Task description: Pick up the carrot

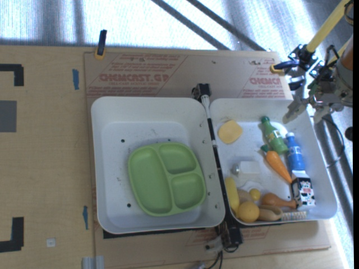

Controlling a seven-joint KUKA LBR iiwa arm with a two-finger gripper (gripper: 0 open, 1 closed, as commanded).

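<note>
Carrot [277,165] lies below, apart from gripper [306,114].

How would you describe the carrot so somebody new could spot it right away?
Look in the right-hand white bin, near its middle. The carrot lies slantwise between the green bottle and the blue bottle. It is the only orange, tapering thing there, with a small green top.
</note>
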